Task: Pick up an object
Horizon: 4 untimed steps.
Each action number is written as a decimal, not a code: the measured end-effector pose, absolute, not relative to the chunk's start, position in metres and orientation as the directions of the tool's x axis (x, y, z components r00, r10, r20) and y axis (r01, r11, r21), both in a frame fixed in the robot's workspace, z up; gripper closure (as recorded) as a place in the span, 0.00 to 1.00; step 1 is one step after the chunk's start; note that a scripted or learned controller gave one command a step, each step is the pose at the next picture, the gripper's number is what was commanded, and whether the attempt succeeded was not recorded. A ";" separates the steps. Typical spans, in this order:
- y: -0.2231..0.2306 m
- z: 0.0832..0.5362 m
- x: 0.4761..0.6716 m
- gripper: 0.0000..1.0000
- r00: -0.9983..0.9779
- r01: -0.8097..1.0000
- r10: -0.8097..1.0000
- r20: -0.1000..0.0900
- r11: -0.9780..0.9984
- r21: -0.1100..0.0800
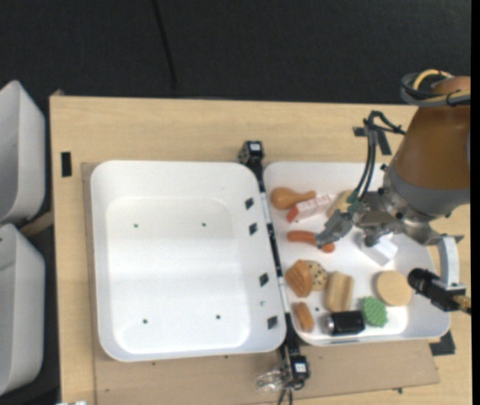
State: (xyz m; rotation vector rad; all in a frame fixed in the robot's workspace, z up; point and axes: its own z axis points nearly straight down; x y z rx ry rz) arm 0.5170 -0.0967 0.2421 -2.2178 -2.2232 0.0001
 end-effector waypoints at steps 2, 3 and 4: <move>-0.095 0.099 0.618 0.00 -0.004 1.000 1.000 0.000 0.004 0.002; -0.100 0.141 0.583 0.00 0.001 1.000 1.000 0.001 -0.001 0.000; -0.043 0.205 0.609 0.00 -0.008 1.000 1.000 0.001 0.008 0.008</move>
